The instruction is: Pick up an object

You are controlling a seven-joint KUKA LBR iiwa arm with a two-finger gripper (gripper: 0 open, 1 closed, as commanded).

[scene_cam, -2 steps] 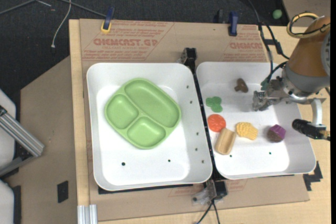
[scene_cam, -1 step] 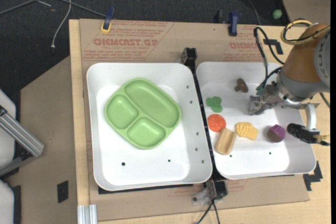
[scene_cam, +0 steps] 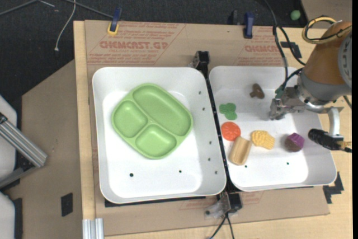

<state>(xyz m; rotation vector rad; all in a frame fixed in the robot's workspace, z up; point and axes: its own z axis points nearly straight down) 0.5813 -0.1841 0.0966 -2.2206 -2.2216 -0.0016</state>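
white plastic right bin holds small toy foods: nearest the camera a tan cylindrical piece, then a round orange-red piece, a yellow lumpy piece and a purple rounded piece. farther back lie a flat green piece and a small brown lump. the grey two-finger gripper hangs between the yellow piece and the brown lump, touching neither; whether its jaws are released or clenched cannot be told. a green divided plate lies in the white left bin.
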